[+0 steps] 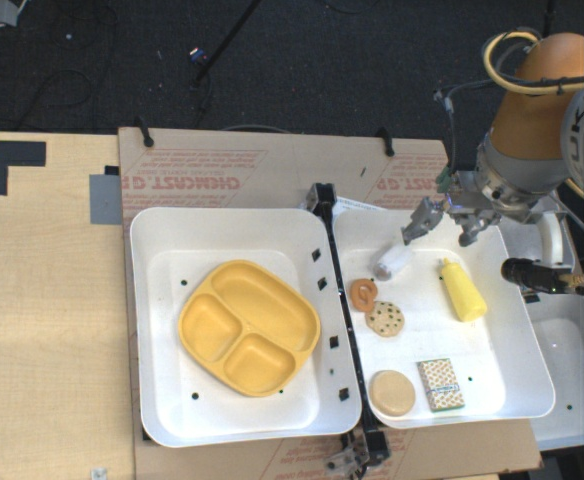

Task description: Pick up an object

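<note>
The gripper [442, 223] hangs over the far side of the right bin [532, 368], its two fingers spread apart with nothing between them. Spread like that, it looks ready to come down around something. Closest to it are a small white cylinder [392, 261] lying just to its near left and a yellow bottle [462, 290] just to its near right; either seems a likely pick. Nearer the camera sit a brown pretzel [363, 293], a speckled cookie [385, 318], a pale round disc [393, 392] and a patterned box [441, 384], all loosely apart. A yellow divided plate [249, 326] lies in the left bin [152, 268].
</note>
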Robot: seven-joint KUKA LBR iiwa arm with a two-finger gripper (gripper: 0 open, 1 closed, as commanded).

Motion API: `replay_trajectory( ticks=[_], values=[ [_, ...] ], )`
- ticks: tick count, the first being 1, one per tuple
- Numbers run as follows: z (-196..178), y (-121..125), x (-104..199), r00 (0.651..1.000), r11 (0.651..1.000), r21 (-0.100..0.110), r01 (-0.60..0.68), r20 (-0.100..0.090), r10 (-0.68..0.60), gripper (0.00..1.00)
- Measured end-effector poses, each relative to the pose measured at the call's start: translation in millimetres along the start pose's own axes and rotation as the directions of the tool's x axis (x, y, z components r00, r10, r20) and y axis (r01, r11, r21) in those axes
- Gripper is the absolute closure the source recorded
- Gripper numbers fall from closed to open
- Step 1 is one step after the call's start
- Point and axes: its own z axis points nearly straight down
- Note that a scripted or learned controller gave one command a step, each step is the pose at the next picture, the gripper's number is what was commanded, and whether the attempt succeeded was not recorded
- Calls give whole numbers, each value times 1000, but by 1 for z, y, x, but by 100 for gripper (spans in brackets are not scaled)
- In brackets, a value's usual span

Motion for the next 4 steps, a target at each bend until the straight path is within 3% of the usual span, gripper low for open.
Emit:
replay_trajectory(
  ticks=[1,3,4],
  values=[
    [-8,2,0,1000,1000,-12,2,1,-2,0],
    [100,-6,1,1000,1000,-6,1,1,-1,0],
    [150,-4,1,1000,1000,-15,-1,0,1,0]
  ],
)
